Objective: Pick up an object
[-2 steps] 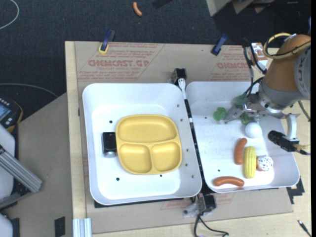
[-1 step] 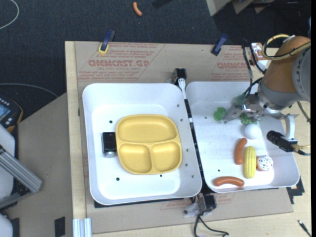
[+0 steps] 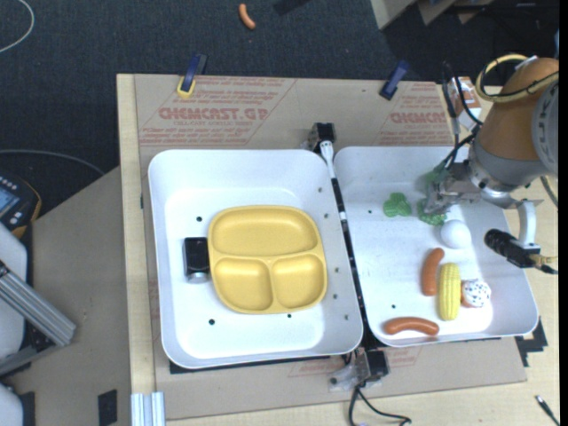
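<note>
While the jaws [image 3: 437, 204], whose state I cannot tell, hang low, a green toy [image 3: 398, 206] lies just beside them.

A green toy [image 3: 397, 206] lies in the right bin's upper part, near a white egg [image 3: 454, 234].
</note>
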### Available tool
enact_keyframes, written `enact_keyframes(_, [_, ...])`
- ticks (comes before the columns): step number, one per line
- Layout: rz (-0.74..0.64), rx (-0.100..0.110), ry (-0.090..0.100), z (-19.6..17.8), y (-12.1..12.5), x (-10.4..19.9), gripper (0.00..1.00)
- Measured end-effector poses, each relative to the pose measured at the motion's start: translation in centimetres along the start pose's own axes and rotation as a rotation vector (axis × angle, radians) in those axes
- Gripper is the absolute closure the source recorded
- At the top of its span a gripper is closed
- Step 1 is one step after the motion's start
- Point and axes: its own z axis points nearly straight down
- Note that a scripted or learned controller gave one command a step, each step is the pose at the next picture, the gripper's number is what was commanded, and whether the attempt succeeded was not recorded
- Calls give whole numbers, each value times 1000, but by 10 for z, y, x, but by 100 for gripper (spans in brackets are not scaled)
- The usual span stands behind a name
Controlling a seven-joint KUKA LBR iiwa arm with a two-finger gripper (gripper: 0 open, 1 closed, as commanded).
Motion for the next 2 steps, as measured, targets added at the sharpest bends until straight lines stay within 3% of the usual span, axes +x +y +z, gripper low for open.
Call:
enact_keyframes(1, [-2,13,10,-46,10,-2,100])
enact_keyframes(2, [-3,9,9,-108,10,4,100])
